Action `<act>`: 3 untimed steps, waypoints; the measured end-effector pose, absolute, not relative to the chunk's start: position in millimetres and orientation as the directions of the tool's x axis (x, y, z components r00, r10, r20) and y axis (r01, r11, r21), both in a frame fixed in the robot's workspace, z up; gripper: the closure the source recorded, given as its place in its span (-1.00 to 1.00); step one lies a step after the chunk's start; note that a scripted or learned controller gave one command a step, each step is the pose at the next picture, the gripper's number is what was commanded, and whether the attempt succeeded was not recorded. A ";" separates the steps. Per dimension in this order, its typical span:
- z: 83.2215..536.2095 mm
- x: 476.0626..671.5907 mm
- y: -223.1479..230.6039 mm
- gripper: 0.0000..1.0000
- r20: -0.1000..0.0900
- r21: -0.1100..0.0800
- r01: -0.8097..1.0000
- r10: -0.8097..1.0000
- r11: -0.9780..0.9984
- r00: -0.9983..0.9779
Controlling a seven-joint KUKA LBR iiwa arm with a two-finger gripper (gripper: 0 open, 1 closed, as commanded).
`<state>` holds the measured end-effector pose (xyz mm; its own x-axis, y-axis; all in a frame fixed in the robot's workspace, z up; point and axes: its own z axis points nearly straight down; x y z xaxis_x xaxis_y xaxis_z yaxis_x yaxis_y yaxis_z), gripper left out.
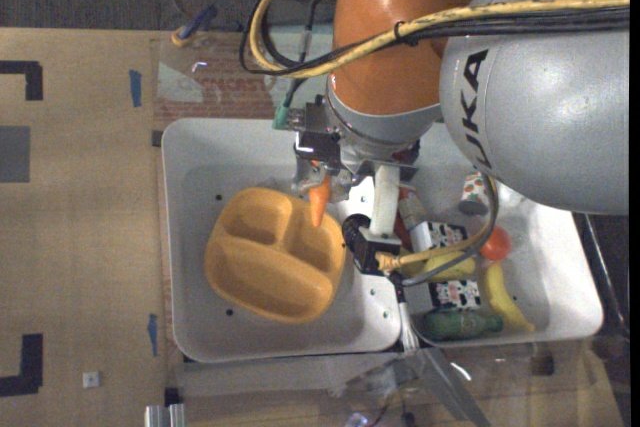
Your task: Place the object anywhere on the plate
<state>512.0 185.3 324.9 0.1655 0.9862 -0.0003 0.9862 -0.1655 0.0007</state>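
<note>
The arm's jaws (318, 187) hang low over the left-hand shallow white plastic bin (190, 215), and a small orange carrot-shaped object (318, 204) sticks out from under them, pointing down at the near rim of the yellow-orange moulded plate with three compartments (272, 253). The carrot seems to sit between the jaws, so they are probably closed on it, though the wrist body hides the grip itself and I cannot tell for certain. That hold makes sense for the task: the carrot is poised just above the plate's edge nearest the jaws, so a short move further over the plate and a release should finish the job. It is not yet resting on the plate.

The plate lies flat in its bin, on the far side from the arm's reach, leaving its compartments open to a drop from above.

Counted: one plate, one carrot, two bins. Behind the jaws, the other bin (560, 305) holds a loose heap: one yellow banana (508, 299), one dark green bottle (458, 324), one red-orange round thing (495, 243), and at least two printed cartons, partly hidden.
</note>
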 end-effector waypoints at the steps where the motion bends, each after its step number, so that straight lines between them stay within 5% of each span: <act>1: 324.9 512.0 185.2 -1.00 -0.001 0.001 0.986 0.986 -0.166 0.166; 2: 271.3 595.5 153.2 -1.00 -0.001 0.000 0.993 0.993 -0.116 0.116; 3: 315.5 624.5 95.2 -1.00 0.000 0.002 0.996 0.996 -0.091 0.091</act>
